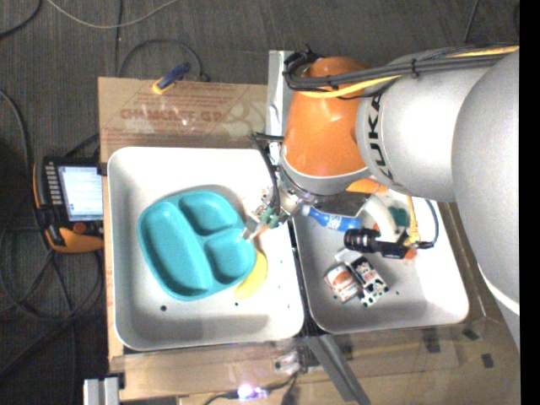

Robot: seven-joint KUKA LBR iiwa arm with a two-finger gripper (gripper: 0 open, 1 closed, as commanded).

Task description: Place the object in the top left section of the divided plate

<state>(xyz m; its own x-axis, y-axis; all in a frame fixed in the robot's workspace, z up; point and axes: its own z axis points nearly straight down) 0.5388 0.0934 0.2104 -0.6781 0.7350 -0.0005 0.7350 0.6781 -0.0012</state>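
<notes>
Gripper [263, 220] poised over the right rim of the teal divided plate [173, 247], close to where the ridge between the plate's two smaller sections meets the rim. Whether the gripper is released or clenched cannot be told at this scale. A small green and tan patch shows at its tip, and its nature cannot be made out.

The plate lies in the left bin [135, 310], with one long section on its left side and two smaller sections on its right, all three bare. A yellow object [253, 278] lies on the bin floor, touching the plate's lower right rim and just below the gripper.

The arm [456, 125], with its orange band [325, 133], crosses above the right bin [439, 298]. That bin holds a blue-and-white item [331, 219] near its upper left corner and a red, white and black item [356, 279] nearer its middle, the two apart.

A cardboard sheet [186, 116] lies on the worktop beyond the left bin. An orange-cased handheld screen [72, 197] rests to the left of the bins.
</notes>
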